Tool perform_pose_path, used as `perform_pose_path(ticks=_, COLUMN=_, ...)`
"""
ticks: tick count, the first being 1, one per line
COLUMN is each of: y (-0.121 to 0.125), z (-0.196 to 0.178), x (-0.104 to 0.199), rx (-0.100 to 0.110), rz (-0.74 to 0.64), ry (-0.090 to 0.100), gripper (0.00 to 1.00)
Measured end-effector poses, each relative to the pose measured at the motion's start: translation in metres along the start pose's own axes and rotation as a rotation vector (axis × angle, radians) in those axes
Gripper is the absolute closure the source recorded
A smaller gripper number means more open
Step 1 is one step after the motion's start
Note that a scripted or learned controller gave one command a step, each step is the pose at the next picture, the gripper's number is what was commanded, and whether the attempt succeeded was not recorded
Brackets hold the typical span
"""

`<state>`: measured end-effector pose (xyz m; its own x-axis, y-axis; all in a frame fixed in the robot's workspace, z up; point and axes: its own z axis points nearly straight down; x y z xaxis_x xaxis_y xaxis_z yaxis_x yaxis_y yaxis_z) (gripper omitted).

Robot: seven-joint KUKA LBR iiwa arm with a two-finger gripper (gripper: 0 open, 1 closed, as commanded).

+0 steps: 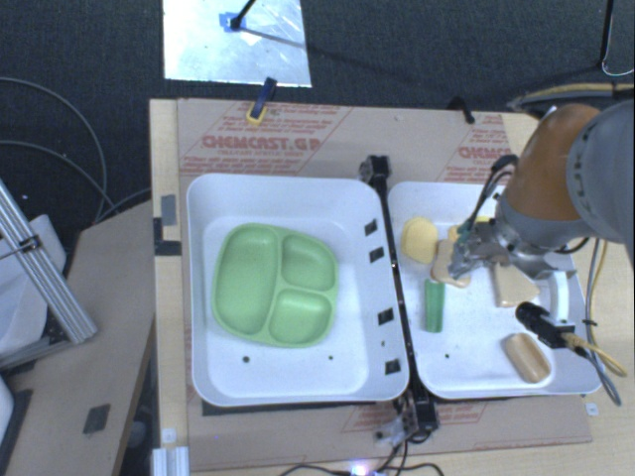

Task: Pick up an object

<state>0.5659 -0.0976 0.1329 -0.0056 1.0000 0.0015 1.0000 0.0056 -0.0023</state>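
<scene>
Reaching into the right bin: gripper over a cluster of small items

Gripper (462, 262): low in the right bin (466, 377), toward its left half, arm entering from the right. Finger state: cannot tell, the wrist hides them.

Green stick (435, 305): just near and left of the gripper, long axis running near-to-far, lying flat and apart from other pieces.

Yellow lump (420, 238): just left and far of the gripper, close by.

Beige piece (509, 286): right of the gripper, partly under the arm.

Tan loaf (527, 356): near right corner, well apart.

Green tray (275, 284): left bin (213, 191), out of play.

Judgement: stick and lump are nearest; nothing seen held.
</scene>
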Motion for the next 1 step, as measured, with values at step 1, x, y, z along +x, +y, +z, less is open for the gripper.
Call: perform_pose_path(ticks=1, y=0.01, z=0.037, x=0.0114, rx=-0.001, rz=0.0, ry=-0.001, gripper=1.0)
